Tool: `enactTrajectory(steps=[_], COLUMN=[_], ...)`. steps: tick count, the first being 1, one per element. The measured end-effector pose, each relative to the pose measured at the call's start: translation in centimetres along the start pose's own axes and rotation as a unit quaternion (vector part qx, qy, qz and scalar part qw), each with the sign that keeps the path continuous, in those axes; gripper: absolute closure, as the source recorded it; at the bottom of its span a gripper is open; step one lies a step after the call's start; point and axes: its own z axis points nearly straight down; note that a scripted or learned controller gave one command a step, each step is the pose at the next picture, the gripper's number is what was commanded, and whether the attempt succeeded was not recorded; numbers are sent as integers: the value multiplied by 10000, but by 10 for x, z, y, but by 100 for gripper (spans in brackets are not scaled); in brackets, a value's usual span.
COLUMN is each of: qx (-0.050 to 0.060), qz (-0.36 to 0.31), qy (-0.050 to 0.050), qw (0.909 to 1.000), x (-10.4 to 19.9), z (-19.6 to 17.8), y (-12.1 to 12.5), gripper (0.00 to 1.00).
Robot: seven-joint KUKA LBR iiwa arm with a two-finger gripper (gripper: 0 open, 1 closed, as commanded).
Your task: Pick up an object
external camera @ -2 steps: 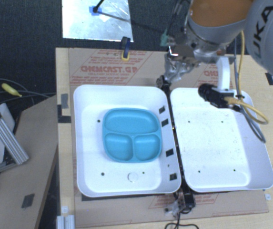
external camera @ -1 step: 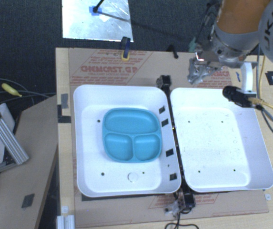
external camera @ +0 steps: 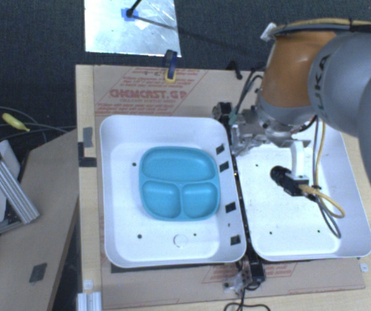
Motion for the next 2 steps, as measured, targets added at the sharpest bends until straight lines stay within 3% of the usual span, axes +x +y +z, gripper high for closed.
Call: enactTrajectory(steps=[1, 2], qx=[-36, -176], qz=[-28, -9], qy=[5, -12], qw=[10000, 9998], x=[31, -8], z=[31, -124], y=[-14, 75], gripper=[100, 100])
